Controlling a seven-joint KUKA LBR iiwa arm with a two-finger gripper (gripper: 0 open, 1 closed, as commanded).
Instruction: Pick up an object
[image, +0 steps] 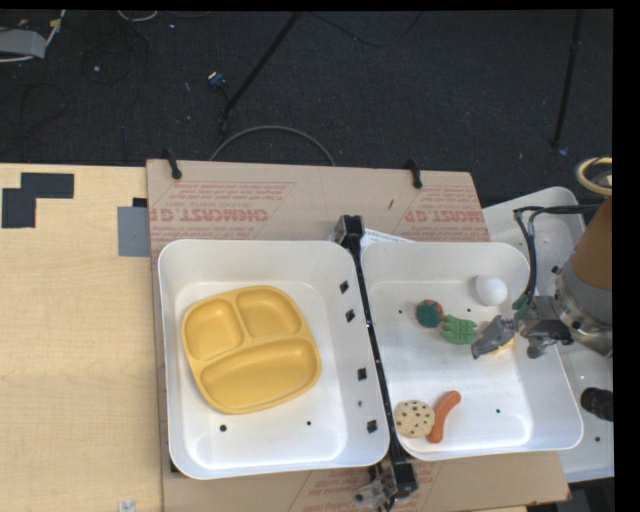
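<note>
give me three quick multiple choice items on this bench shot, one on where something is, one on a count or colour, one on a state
1. Where is the yellow divided plate?
A. left bin
B. right bin
C. on the cardboard

2. How many compartments has it?
A. two
B. three
C. five

3. How does the gripper stand?
A. gripping the white ball
B. low over the right bin, beside the green toy
C. over the left bin

Key: 1 A, it lies in the left bin. 2 B, two small, one large. 3 B, the ball lies apart.

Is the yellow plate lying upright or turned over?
Upright. The plate in the left bin shows its three hollow compartments facing up, with the raised rim around them.
</note>
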